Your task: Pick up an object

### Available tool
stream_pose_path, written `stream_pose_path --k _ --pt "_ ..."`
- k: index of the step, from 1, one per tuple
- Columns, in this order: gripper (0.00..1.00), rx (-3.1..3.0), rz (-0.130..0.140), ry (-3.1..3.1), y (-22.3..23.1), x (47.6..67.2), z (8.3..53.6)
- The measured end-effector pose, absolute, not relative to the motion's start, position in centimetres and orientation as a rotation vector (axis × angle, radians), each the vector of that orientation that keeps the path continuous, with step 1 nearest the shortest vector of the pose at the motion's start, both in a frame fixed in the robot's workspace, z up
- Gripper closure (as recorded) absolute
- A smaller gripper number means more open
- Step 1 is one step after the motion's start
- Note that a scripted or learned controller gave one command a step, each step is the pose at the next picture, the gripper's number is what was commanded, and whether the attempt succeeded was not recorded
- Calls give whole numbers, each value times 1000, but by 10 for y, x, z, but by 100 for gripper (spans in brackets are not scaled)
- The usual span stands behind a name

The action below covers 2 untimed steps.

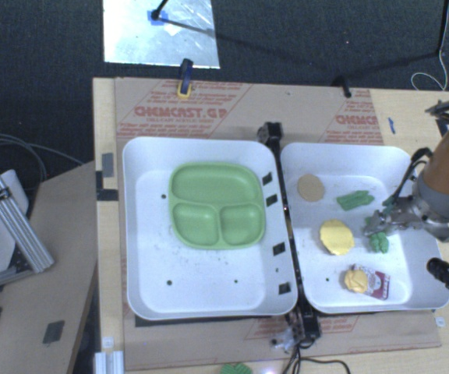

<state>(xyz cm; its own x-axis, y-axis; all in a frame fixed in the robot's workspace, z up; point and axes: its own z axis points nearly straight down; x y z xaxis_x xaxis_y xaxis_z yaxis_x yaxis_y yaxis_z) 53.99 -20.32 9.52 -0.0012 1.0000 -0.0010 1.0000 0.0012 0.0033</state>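
camera view looks down on the bench, and nearest its lower edge, in the right bin (423,298), a small packet (365,280) lies, yellow at one end and red and white at the other. just beyond it, towards 11 o'clock, sits a rounded yellow object (337,237). at 3 o'clock from that yellow object the gripper (378,224) reaches in from the right, low over the bin floor, its metal tips pointing to 9 o'clock. a small dark green object (379,243) lies right at the tips, on their 6 o'clock side; it is lumpy and leafy-looking. whether it is touched cannot be told, and how far apart the tips stand cannot be told either. farther off, at about 11 o'clock from the gripper, a flat bright green piece (355,200) lies at a slant, and at its 9 o'clock rests a tan round disc (311,187). in the left bin (150,287) a pale green divided plate (216,206) with three compartments sits in the far half.
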Motion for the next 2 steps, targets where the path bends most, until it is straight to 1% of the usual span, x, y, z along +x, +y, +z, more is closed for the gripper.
stream_pose_path --k 1,2 --pt "100 2204 10 2236 -106 597 84" --pt "100 2204 14 2229 -46 604 191"
